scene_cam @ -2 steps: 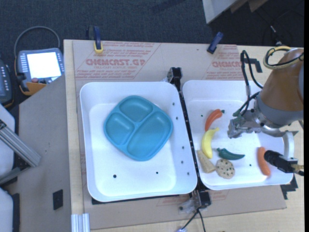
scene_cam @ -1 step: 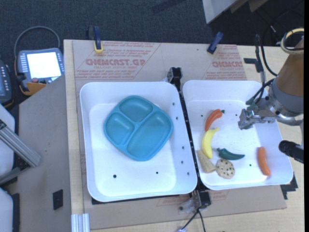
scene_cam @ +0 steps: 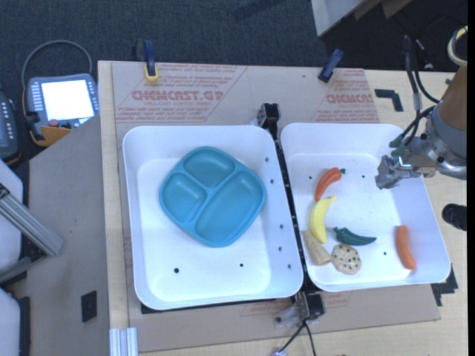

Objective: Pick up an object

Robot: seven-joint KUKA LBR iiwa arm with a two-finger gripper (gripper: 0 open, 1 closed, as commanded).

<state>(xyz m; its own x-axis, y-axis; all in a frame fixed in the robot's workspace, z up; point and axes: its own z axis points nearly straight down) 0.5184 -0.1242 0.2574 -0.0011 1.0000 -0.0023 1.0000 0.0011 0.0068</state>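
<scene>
The right bin [scene_cam: 423,199] holds several toy foods: an orange-red pepper [scene_cam: 327,182], a yellow banana [scene_cam: 320,217], a dark green pepper [scene_cam: 354,236], a round cookie [scene_cam: 346,259], a tan bread piece [scene_cam: 317,249] and an orange carrot [scene_cam: 405,246]. My gripper [scene_cam: 388,175] hangs over the right bin's upper right part, right of the orange-red pepper and above the carrot. Nothing shows between its tips.
The left bin [scene_cam: 148,273] holds a blue divided plate [scene_cam: 213,195]. Black clips [scene_cam: 268,114] sit where the two bins meet. The arm comes in from the right, with cables [scene_cam: 413,73] above it. A tablet [scene_cam: 65,99] lies off the bench at far left.
</scene>
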